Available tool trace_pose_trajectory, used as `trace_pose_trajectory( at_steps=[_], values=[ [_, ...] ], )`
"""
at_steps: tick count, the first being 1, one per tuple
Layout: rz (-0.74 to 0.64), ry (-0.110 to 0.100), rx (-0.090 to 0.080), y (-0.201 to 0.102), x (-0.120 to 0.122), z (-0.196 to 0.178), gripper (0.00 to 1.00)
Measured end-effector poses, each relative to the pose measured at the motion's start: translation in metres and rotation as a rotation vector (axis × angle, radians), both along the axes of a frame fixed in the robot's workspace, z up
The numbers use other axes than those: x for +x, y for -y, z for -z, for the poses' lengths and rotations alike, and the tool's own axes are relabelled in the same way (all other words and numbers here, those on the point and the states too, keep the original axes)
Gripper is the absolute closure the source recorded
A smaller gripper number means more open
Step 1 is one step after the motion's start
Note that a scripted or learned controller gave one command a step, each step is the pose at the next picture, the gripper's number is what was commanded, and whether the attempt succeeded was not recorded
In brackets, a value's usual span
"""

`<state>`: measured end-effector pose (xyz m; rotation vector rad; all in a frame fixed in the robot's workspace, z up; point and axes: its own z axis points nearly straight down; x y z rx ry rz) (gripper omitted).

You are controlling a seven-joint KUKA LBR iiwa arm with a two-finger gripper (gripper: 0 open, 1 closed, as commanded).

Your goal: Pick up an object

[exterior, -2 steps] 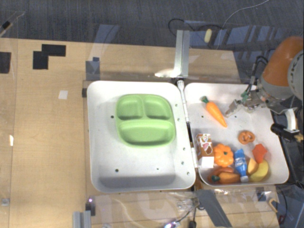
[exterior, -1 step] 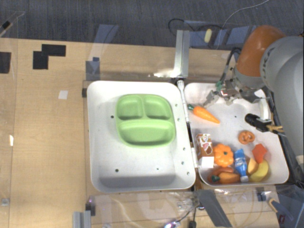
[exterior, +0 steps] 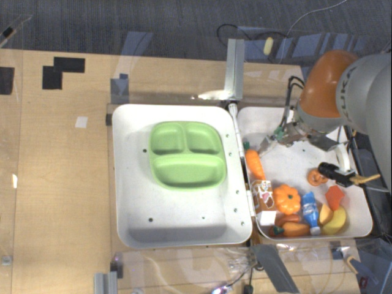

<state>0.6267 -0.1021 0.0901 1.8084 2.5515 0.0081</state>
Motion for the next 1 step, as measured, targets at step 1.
trace_pose_trajectory(
  at_steps=[1],
  values=[
    [0.012,-0.014,0.005,0.0055,0.0431,0.0023,0.0]
  ],
)
